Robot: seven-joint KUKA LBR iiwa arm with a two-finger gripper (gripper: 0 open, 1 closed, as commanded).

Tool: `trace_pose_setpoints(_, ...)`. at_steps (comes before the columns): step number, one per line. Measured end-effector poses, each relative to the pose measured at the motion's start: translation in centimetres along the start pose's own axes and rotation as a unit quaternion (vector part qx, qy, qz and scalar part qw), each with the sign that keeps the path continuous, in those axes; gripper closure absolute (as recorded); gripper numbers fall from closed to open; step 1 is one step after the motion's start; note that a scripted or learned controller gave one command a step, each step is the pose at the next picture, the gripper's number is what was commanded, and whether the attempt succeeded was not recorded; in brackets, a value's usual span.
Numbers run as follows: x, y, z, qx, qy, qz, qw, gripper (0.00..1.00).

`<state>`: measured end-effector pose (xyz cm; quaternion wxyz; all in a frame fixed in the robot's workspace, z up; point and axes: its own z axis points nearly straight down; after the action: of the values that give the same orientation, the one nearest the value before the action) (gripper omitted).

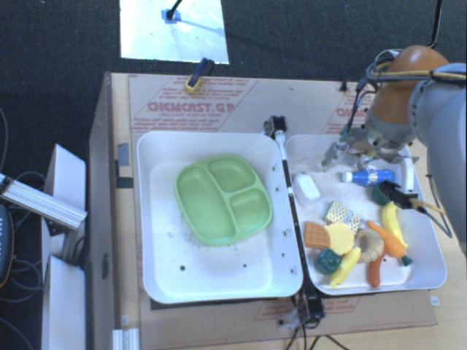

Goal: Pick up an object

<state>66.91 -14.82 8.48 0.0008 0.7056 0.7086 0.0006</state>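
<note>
The right bin [430, 268] holds a heap of toy food. In it lie a white block [308, 188], a blue and white bottle [368, 176], a checkered piece [341, 214], an orange waffle [316, 235], a yellow disc [340, 235], a teal block [328, 261], a banana [394, 221] and a carrot [387, 240]. My gripper [344, 152] hangs low over the far end of this bin, just up and left of the bottle. The grey arm with its orange band [408, 79] covers the bin's far right corner.
A green divided plate [222, 199] lies in the left bin [168, 268]. A metal rail [288, 195] runs between the two bins. A yellow and black clip [197, 75] rests on the cardboard behind the bins.
</note>
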Motion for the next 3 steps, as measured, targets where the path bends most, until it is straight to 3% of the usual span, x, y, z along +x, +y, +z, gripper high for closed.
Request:
trace_pose_setpoints(2,-1.2,0.0,-0.1,-0.001,0.000,0.001,1.0000,0.00)
trace_pose_setpoints(3,0.3,0.0,0.0,0.000,0.000,0.000,1.0000,0.00)
